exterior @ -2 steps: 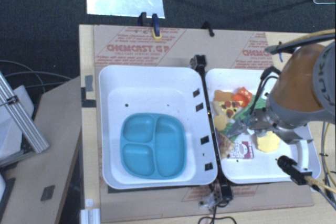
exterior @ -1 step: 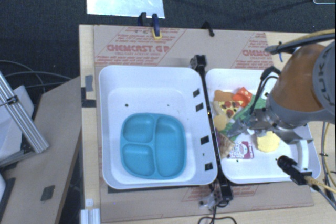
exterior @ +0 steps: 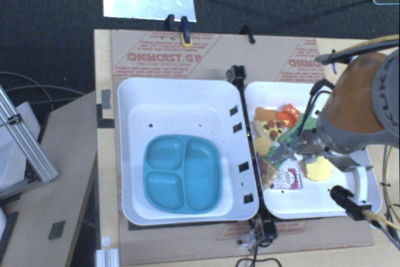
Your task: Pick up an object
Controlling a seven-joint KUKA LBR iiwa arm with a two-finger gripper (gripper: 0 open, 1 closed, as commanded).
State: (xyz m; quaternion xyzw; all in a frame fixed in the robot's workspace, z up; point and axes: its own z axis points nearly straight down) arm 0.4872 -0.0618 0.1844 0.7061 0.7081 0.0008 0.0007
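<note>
Several toys [exterior: 275, 128] heaped in the right bin [exterior: 312, 206] — red, orange, yellow pieces, a pink-and-white packet [exterior: 287, 179] nearer the front. Nothing visibly lifted; pick not yet done. Gripper [exterior: 289, 148] down among the heap, half hidden under the arm [exterior: 359, 109] — open or closed, cannot tell. Blue tray [exterior: 183, 173] in the left bin [exterior: 181, 97], untouched.

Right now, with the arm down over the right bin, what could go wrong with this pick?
1. The toys lie bunched together, so the gripper may catch two or none.
2. They sit close to the divider, which the gripper could bump.
3. The arm hides part of the right bin, so a miss could go unseen.
</note>
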